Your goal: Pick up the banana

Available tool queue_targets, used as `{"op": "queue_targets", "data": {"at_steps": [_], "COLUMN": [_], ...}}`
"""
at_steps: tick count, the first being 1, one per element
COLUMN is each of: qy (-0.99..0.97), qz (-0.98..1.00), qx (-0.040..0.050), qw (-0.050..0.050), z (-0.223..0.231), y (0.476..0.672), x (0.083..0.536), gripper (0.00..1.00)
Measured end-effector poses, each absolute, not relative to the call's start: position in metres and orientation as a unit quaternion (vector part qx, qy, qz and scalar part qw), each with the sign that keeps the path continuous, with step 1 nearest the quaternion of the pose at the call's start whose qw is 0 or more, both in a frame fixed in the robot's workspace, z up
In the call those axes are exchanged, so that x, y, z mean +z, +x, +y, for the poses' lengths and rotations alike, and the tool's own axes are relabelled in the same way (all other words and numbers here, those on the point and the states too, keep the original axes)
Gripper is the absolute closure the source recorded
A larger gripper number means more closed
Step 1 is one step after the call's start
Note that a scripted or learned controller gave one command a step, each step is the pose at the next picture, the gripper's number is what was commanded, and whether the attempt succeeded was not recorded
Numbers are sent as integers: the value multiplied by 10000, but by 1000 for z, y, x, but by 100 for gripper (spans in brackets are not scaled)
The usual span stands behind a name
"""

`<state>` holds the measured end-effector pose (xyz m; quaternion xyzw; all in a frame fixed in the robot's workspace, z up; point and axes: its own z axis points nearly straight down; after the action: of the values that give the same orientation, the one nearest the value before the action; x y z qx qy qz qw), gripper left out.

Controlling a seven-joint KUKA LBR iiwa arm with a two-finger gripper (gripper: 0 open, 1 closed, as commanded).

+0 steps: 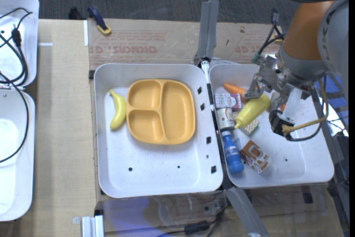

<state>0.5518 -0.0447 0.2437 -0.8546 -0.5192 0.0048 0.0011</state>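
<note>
You see two shallow white bins side by side on the tabletop. The curved yellow banana (117, 110) lies in the left bin (161, 180), touching the left edge of a yellow three-compartment plastic plate (162, 111). The arm's gripper (265, 86) hovers over the right bin (299, 172), above a yellow squeeze bottle (251, 111), well apart from the banana. You cannot tell whether the fingers are open or closed. The risk is grabbing the similarly yellow bottle, or clipping the plate's rim beside the banana.
</note>
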Motion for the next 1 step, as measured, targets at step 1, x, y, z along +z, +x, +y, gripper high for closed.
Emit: {"op": "queue_targets", "data": {"at_steps": [1], "qy": [-8739], "qz": [-4862], "qx": [50], "qw": [3], "z": [4], "y": [619], "x": [266], "gripper": [100]}}
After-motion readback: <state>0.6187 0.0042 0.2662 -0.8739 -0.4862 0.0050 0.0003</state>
